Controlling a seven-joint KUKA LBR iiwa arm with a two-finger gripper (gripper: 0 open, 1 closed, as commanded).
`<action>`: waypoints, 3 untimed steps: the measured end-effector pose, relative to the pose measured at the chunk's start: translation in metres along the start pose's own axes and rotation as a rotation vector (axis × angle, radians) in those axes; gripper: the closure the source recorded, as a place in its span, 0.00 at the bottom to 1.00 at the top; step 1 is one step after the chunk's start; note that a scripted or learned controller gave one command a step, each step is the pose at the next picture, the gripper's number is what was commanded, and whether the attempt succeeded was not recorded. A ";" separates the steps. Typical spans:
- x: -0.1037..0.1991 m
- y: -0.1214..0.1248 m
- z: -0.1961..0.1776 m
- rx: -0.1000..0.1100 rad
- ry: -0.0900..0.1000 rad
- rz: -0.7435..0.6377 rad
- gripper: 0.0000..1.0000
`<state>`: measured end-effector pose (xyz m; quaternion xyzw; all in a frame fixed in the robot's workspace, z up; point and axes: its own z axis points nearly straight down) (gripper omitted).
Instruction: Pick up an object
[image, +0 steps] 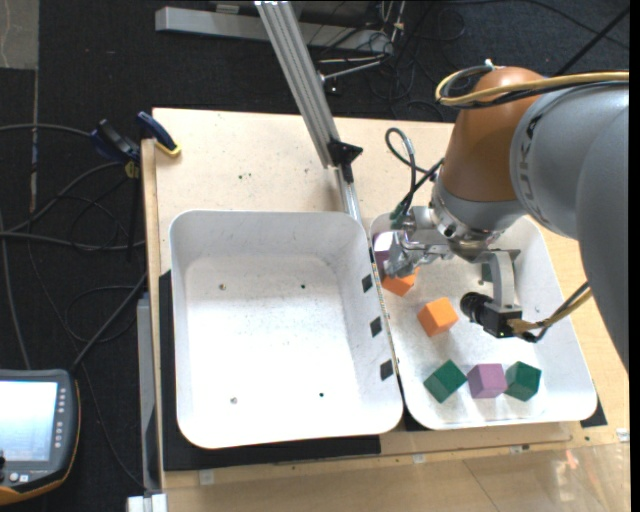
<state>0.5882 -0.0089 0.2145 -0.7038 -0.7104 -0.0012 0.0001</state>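
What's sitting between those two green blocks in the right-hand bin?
A purple block sits between the left green block and the right green block, in a row near the right bin's front edge, seen in the camera view.

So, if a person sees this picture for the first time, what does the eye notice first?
Probably the big grey arm with its orange band, reaching in from the right over the right white bin. Its pincer sits low at a small orange block by that bin's left wall. Next, the coloured cubes nearby: an orange cube, two green ones and a purple one.
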 end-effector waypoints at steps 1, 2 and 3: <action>0.043 0.027 -0.004 -0.002 -0.001 0.002 1.00; 0.089 0.049 -0.006 -0.001 0.000 0.003 1.00; 0.085 0.048 -0.006 0.002 -0.003 0.007 0.00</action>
